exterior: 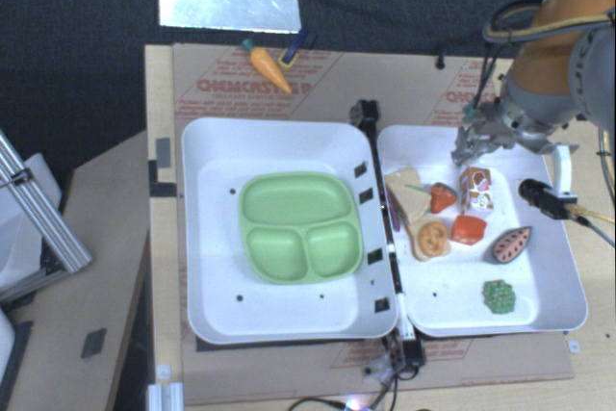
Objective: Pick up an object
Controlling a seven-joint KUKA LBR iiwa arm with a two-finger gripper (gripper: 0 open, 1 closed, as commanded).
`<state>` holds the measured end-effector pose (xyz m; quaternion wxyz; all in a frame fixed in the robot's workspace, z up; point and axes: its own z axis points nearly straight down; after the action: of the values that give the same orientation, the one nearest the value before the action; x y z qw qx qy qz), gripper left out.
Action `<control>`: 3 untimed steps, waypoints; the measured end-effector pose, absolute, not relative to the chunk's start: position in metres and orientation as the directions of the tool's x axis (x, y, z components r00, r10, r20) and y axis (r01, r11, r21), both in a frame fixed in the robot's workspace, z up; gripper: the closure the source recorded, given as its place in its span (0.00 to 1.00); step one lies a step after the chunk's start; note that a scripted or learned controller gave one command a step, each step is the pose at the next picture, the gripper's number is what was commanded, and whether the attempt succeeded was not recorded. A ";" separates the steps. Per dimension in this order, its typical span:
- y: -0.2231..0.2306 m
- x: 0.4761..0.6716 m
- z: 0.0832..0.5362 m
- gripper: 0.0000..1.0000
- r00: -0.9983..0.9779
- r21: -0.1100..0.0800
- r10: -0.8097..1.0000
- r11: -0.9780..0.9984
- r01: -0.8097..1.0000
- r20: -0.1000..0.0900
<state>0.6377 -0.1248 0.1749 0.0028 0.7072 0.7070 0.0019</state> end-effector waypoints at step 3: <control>-0.029 0.581 0.221 1.00 -0.009 -0.002 1.000 0.009 1.000 0.003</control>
<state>0.5813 -0.0289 0.2206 -0.0015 0.7038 0.7104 0.0003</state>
